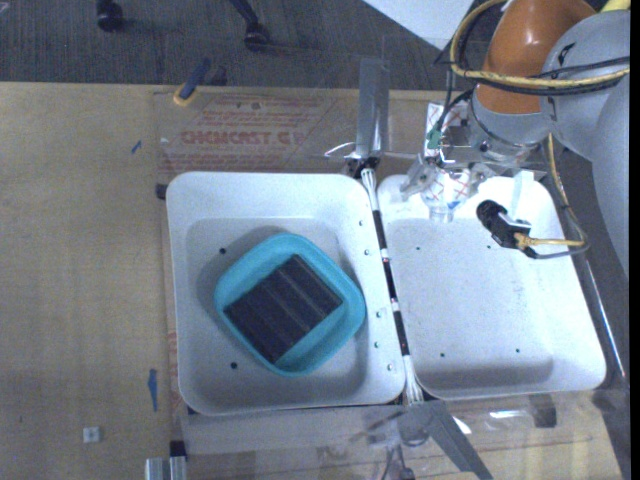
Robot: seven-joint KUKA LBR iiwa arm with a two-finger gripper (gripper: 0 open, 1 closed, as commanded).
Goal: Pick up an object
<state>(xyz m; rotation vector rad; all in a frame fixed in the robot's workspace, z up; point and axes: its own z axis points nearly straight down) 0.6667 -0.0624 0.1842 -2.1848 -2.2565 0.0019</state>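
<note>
- a blue dish [290, 303] holding a dark ribbed block [282, 306] lies in the middle of the left bin [200, 208].
- the block's long axis runs diagonally, from the near left up toward the far right; the dish is turned the same way.
- the gripper [440, 193] hangs over the far left corner of the right bin [500, 338], well apart from the dish.
- its tip is blurred, so i cannot tell how it is set; nothing seems to be in it.

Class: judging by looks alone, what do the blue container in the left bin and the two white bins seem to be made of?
Blue container: probably moulded plastic, smooth with rounded corners; a dark ribbed insert fills it, material unclear. White bins: likely smooth plastic, with soft rounded rims and a slight sheen.
</note>
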